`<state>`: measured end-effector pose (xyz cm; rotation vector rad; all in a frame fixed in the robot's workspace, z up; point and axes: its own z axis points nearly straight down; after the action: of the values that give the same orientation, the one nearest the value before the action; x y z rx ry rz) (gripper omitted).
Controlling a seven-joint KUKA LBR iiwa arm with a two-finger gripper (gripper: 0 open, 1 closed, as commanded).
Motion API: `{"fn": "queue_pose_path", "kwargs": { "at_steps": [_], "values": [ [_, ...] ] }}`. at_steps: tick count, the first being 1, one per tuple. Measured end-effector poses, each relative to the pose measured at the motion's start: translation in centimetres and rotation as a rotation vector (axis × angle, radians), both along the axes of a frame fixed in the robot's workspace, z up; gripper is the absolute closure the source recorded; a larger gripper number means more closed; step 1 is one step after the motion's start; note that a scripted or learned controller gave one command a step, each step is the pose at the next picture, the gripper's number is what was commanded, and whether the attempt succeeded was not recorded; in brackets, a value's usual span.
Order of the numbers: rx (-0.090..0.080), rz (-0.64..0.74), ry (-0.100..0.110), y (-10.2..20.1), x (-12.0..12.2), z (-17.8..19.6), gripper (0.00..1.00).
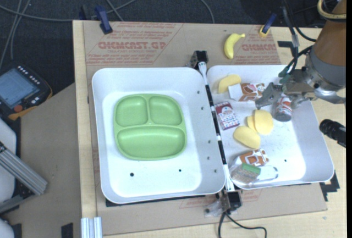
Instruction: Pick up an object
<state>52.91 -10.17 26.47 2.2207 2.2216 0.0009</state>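
Observation:
My gripper (279, 98) hangs low over the upper right part of the right bin (308, 160), coming in from the right. Directly under it is a small red-and-white can (284, 110), partly hidden by the gripper body. Just left of the gripper lies a red-and-white packet (248, 90). Two yellow fruit-like pieces (263, 121) (247, 136) rest below and to the left of the can. Another yellow piece (228, 83) lies near the bin's top left corner.
A red packet (225, 116) lies against the right bin's left wall. An orange-and-green packet (253, 158) and a clear plastic bag (247, 174) sit at its front. The left bin (104, 94) holds a green divided plate (149, 126). A toy banana (233, 44) lies on the bench behind.

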Motion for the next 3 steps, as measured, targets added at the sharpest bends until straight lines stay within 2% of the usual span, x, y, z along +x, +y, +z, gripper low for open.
{"fn": "queue_pose_path", "kwargs": {
  "at_steps": [1,2,3],
  "values": [
    [0.000,-0.001,0.001,-2.6,-1.9,-18.0,0.00],
    [0.000,0.001,0.000,-0.3,3.7,-18.0,0.00],
    [-0.001,0.000,0.000,-1.1,11.0,-16.0,0.00]
  ]
}}
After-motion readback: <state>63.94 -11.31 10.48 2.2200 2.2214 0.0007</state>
